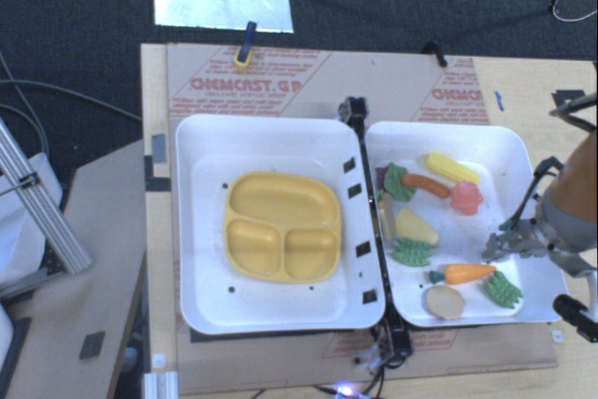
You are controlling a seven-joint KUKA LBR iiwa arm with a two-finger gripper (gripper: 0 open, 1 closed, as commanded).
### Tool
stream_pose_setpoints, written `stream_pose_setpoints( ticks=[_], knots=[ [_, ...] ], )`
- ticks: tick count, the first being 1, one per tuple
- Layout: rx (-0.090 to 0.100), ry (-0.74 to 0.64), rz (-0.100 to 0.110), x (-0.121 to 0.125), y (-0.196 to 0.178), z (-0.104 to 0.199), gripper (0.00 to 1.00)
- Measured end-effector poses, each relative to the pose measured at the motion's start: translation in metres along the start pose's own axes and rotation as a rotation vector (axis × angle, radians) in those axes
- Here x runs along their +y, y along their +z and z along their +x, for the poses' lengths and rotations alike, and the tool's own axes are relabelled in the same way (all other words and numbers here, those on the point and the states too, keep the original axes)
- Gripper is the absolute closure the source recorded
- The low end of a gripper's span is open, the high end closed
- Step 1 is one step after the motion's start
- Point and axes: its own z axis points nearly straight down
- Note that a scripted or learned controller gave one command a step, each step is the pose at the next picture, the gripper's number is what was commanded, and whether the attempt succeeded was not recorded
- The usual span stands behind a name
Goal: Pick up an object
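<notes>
The right bin holds several toy foods. A yellow corn cob, an orange-red sausage and a pink strawberry lie toward its back. A yellow wedge and a green leafy piece sit mid-left. Along the front are an orange carrot, a green piece and a tan round piece. My gripper reaches in from the right, low over the bin floor, just above the carrot's right end and apart from it. Nothing shows in its grasp.
The left bin carries a yellow divided plate. A green and purple vegetable lies by the divider between the bins. Bare bin floor shows to the right of the strawberry, around the gripper.
</notes>
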Motion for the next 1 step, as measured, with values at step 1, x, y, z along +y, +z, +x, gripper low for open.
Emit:
stream_pose_setpoints(
  ticks=[1],
  knots=[
    [0.000, 0.000, -0.002, 0.0009, -0.0104, -0.0001, 1.00]
  ],
)
